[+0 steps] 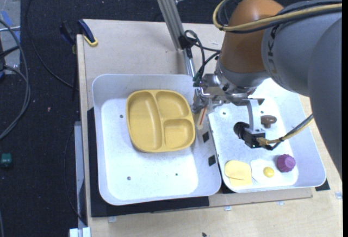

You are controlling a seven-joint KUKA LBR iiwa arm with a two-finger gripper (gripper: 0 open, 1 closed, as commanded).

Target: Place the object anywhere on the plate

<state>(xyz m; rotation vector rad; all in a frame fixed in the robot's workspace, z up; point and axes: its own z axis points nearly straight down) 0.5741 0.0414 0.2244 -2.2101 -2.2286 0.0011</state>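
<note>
gripper state: cannot tell; gripper [203,102] sits low under the wrist, its tip lost against the seam between the two bins.
gripper position: over the inner rim of the right bin [310,165], just beside the right edge of the plate.
arm: grey body [310,51] enters from the right; orange band [247,32] above the wrist; yellow cable [220,10] loops around it.
plate: yellow [161,120], three compartments, lies flat in the upper middle of the left bin [114,176].
task object: which piece is meant cannot be told; all loose pieces lie in the right bin, apart from the plate.
brown piece: [268,120] near the middle of the right bin, just right of the black cable end.
purple piece: [285,163] near the front right corner.
small yellow piece: [268,172] round, just left of the purple piece.
pale yellow piece: [238,172] flat, front left of the right bin.
black tags: two small marks [206,136] on the right wall of the left bin; too small to read.
bench: tan top [125,51]; blue and yellow clip [87,33] at its far left corner.
pole: aluminium [166,2], slanting down toward the wrist.
</note>
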